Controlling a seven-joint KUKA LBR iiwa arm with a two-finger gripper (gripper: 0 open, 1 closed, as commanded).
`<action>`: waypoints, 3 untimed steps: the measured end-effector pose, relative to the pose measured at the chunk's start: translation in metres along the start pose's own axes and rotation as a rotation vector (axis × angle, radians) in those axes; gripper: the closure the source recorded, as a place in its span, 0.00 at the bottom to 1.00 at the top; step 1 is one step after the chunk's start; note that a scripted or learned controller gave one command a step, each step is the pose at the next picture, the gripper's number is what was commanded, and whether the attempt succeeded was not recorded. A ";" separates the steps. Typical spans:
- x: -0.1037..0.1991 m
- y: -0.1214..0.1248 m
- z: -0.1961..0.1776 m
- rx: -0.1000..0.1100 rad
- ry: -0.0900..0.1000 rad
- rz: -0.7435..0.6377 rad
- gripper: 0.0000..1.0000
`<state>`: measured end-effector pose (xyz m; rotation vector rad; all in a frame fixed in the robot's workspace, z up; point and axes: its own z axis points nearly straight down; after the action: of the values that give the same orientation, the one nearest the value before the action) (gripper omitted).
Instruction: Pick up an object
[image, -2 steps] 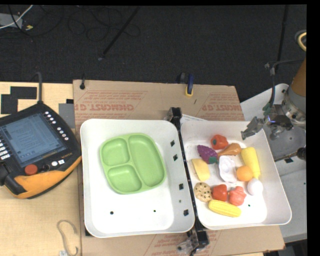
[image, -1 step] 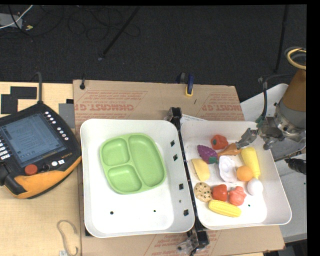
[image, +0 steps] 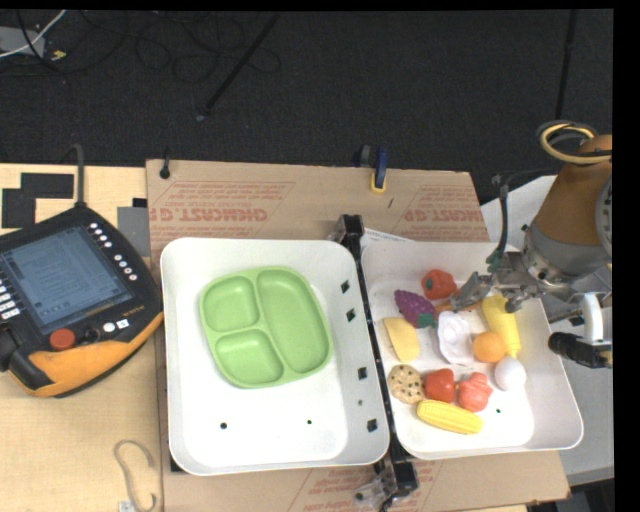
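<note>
The right bin (image: 560, 420) holds several toy foods. Among them are a red tomato (image: 438, 283), purple grapes (image: 412, 305), a yellow cheese wedge (image: 402, 338), a white crumpled piece (image: 456, 336), an orange (image: 489, 346) and a yellow banana (image: 503, 322). Nearer the front lie a white egg (image: 510, 374), two red pieces (image: 440, 384) (image: 474, 392), a cookie (image: 405, 382) and a corn cob (image: 449, 416). My gripper (image: 492, 298) hangs over the bin's far right part, just above the banana and the white piece. Its fingers are spread open, with nothing between them.
The left bin (image: 190, 400) holds a green divided plate (image: 265, 326). A teach pendant (image: 70, 290) lies on the bench at the left. A blue and yellow clamp (image: 378, 170) stands at the cardboard's far edge. A black mount (image: 575, 348) juts over the right bin's edge.
</note>
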<state>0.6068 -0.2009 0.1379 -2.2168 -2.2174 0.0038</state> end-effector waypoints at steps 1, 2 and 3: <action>0.000 0.006 0.021 -0.024 -0.006 -0.001 0.00; -0.001 0.004 0.015 -0.016 -0.004 0.000 1.00; -0.008 -0.005 -0.038 -0.007 -0.003 0.003 1.00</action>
<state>0.6025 -0.2088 0.1759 -2.2252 -2.2187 0.0001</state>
